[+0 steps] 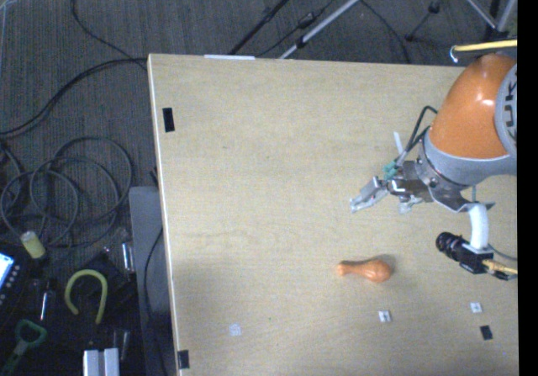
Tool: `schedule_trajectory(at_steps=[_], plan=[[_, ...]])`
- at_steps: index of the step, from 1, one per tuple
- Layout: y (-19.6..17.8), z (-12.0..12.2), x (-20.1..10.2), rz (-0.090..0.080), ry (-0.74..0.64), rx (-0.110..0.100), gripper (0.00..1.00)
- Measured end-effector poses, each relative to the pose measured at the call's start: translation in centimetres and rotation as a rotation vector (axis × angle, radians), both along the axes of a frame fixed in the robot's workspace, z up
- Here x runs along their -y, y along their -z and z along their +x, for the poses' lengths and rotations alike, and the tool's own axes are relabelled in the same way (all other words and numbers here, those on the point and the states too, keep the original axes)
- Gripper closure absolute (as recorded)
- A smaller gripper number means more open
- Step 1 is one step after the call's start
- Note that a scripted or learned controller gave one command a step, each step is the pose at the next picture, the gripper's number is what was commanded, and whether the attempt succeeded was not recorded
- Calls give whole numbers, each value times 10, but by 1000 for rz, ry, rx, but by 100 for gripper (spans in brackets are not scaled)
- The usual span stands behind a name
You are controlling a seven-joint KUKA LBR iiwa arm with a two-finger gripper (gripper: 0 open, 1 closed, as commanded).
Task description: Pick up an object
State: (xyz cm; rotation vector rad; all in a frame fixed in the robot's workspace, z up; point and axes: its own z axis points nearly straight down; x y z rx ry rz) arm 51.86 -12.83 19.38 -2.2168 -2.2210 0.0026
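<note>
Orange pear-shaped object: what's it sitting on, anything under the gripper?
The orange pear-shaped object lies on its side on the bare tan bench top. The gripper hangs above and apart from it, over bare board. What lies beneath the arm's orange band is covered.

Pale wooden worktop point(269, 164) bears small markers. Black cables point(67, 172) coil on grey carpet; a green hooked tool point(84, 290) lies below them.
</note>
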Motion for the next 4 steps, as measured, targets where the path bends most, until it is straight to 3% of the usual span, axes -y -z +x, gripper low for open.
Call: schedule_trajectory(at_steps=[1, 2, 3, 4], plan=[[91, 94, 22, -2, -72, 0, 0], [110, 149, 17, -4, -203, 2, 0], [110, 149, -18, -3, -326, 3, 0], [101, 149, -19, -3, -325, 2, 100]])
